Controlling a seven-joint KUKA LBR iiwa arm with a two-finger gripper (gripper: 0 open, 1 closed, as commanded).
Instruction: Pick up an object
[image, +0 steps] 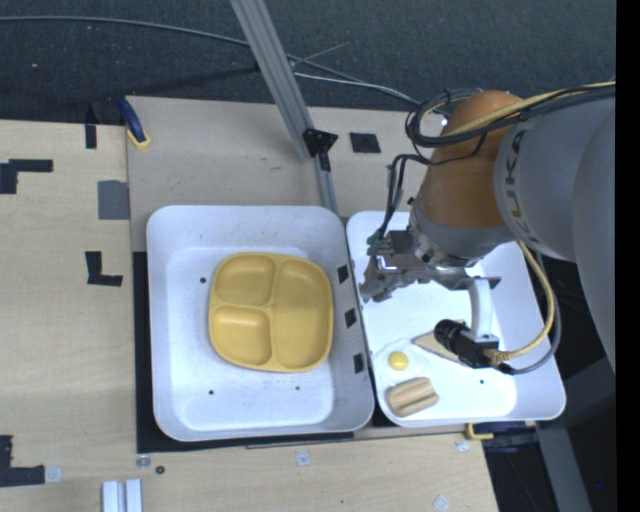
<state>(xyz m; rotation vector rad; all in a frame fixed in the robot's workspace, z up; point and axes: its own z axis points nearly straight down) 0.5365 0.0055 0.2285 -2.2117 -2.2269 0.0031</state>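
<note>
Your surface (60, 300) is pale wood w/ black tape marks and carries two white bins side by side. Nearest you, in the right bin (530, 395), a tan roll (411, 396) lies by the near-left corner. Just beyond it sits a small yellow disc (399, 360), then a flat tan wedge (428, 343). The left bin (160, 330) holds a yellow divided plate (271, 310), approx. centred. The tool (380, 280) hangs over the right bin's left edge, beyond the disc. You can't tell if it's open or closed. At the far side, a grey pole (280, 70) slants across.
</note>
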